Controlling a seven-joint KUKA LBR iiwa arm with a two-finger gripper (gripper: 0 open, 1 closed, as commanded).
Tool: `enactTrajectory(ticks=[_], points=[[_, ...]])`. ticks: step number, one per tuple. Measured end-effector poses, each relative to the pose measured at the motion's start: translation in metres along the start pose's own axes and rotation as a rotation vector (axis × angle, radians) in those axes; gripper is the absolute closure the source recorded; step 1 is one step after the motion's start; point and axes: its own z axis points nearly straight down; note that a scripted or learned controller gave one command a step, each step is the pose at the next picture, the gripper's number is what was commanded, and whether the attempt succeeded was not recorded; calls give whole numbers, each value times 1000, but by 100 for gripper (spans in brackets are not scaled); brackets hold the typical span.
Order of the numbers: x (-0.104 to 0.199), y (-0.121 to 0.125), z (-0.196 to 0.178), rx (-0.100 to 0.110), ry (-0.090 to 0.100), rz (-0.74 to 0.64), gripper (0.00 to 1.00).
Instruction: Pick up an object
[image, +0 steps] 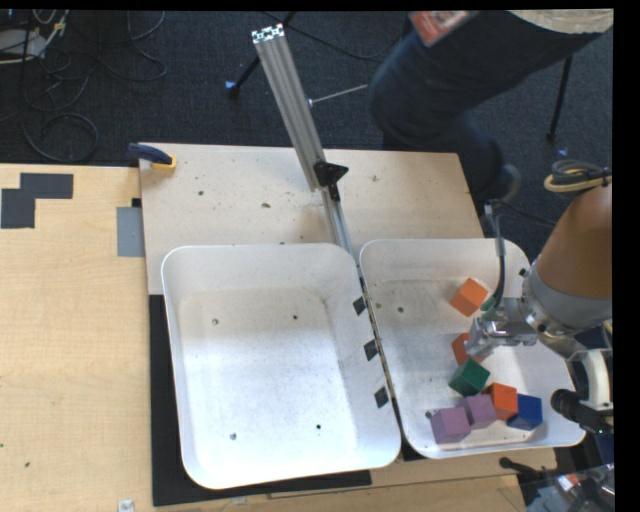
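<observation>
Nearest the camera, along the lower edge of the frame, the rounded front rims of two shallow white bins sit side by side on a pale wooden tabletop (70, 350). Both bins are smooth moulded plastic with curved corners, their floors speckled with small dark marks. The left bin (200, 455) fills the centre of the frame; the right bin (420, 262) lies at centre right and carries a cluster of small blocks in its lower right part.

At the front of that cluster lie two matte purple blocks (462, 417), touching each other, with an orange block (505, 399) and a blue block (526, 411) just beside them to the right. A dark green block (469, 379) sits tilted just above them. Another orange block (469, 296) lies higher up, apart from the rest, and a reddish-orange block (460, 348) shows partly beneath the gripper.

The gripper (490, 334), grey metal, is low over the right bin, between the upper orange block and the green block, right at the reddish-orange block. Whether its fingers are apart or closed, and whether they grip anything, I cannot tell. The arm's orange band (585, 240) rises at the right edge.

A ribbed aluminium bar (295, 100) slants from the upper centre down toward the seam between the bins, and a dark carpet with cables fills the upper frame.
</observation>
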Motion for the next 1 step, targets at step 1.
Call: enactTrajectory(ticks=[1], points=[[-1,1,-44,0,0,0,100]])
